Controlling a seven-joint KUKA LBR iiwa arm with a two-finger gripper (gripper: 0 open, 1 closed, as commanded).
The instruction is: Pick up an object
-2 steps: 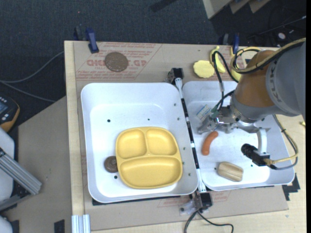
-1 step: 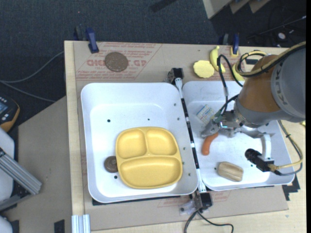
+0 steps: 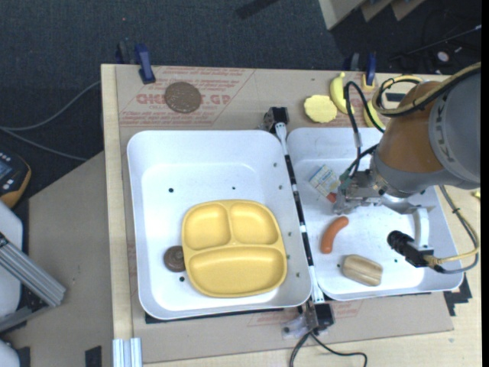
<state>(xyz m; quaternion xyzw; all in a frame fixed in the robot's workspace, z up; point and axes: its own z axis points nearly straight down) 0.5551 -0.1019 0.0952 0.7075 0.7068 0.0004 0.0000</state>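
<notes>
Hovering in the right bin (image 3: 435,277): gripper (image 3: 353,192) (finger state cannot be told); sausage (image 3: 333,234) just below-left, long axis slanting toward it.

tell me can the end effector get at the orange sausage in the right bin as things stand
Probably yes. The end effector hangs just above the orange sausage, which lies bare on the right bin floor, apart from the bread roll.

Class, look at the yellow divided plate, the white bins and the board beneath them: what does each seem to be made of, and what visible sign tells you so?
Yellow divided plate: probably moulded plastic, matte to slightly satin; rounded, seamless compartments. White bins: likely thin plastic, smooth and glossy; soft highlights and rounded corners. Board: looks like cardboard or fibreboard, dull tan with faded red print.
</notes>
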